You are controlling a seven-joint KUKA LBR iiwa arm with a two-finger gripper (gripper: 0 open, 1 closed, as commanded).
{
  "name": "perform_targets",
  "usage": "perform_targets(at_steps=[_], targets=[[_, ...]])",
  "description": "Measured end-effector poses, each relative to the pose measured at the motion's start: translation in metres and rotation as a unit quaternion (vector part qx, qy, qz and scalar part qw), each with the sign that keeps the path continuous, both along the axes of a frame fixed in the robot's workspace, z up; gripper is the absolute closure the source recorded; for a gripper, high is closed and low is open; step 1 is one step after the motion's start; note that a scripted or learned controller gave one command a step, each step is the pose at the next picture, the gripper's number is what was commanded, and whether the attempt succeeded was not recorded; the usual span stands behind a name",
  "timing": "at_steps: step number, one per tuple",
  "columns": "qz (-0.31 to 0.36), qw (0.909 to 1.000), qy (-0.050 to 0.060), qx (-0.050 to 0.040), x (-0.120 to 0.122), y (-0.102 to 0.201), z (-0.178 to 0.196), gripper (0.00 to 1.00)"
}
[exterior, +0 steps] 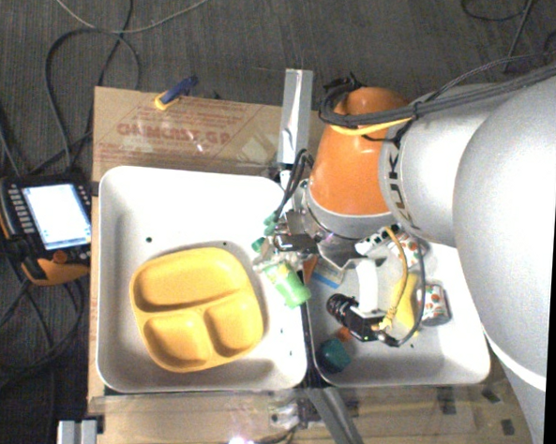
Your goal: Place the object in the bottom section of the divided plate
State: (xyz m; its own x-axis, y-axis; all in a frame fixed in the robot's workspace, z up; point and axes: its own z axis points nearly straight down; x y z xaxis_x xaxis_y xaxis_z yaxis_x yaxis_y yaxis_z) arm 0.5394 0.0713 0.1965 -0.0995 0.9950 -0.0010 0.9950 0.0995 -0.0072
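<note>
**Claw over the seam between the bins, green object just beneath it**

The grey arm with its orange band (352, 169) reaches in from the right. Its claw (278, 245) is above the right rim of the left shallow white bin (167, 195). Whether the claw is wide or narrow cannot be told.

Just on the near side of the claw is a small pale green tube-like object with a darker green end (288, 285). It is tilted over the seam between the two bins, and it is unclear whether the claw holds it.

The yellow plastic divided plate (176, 281) lies in the left bin, just left of the object, with its one large section on the far side and two smaller ones on the near side.

A dark teal round thing (334, 355) lies in the near left corner of the right shallow white bin (438, 362). A brown cardboard sheet (189, 136) lies beyond the left bin.
</note>
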Motion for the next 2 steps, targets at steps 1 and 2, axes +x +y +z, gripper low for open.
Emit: perform_targets(at_steps=[1, 2], targets=[[-0.164, 0.9865, 0.0, -0.0015, 0.0279, 0.0592, -0.0286, 1.0], [-0.164, 0.9864, 0.0, -0.0017, 0.0281, 0.0589, -0.0284, 0.0]])
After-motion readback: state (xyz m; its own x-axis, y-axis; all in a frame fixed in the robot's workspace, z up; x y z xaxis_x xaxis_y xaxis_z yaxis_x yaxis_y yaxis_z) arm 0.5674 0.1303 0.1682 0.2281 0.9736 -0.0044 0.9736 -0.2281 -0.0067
